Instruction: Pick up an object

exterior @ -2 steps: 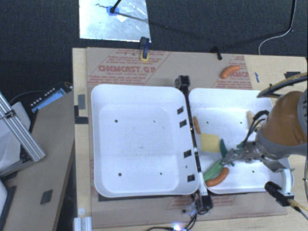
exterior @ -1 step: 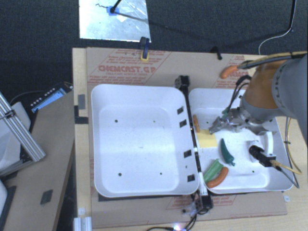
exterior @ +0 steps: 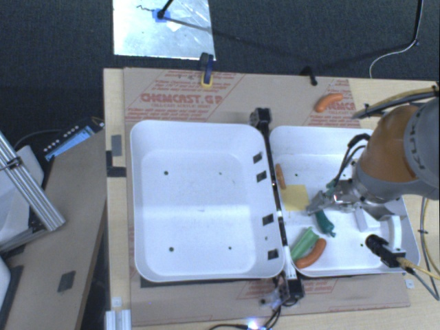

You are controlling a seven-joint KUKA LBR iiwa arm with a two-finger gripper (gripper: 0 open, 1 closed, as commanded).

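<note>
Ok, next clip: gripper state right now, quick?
Gripper: low in the right bin, just above a teal object; whether it is open or shut cannot be told, and no object is visibly held.

In the right bin (exterior: 344, 263) lie a pale yellow square (exterior: 295, 197), a teal piece (exterior: 324, 223), a green piece (exterior: 303, 241) touching an orange sausage (exterior: 311, 253), and a thin orange stick (exterior: 280, 176).

The arm (exterior: 405, 150) runs off the picture's right edge and covers the right bin's (exterior: 302, 139) far right side. Near that bin's middle, the end effector (exterior: 323, 203) is too blurred to read. The bin's lower right corner hides behind black hardware (exterior: 383, 248).
</note>
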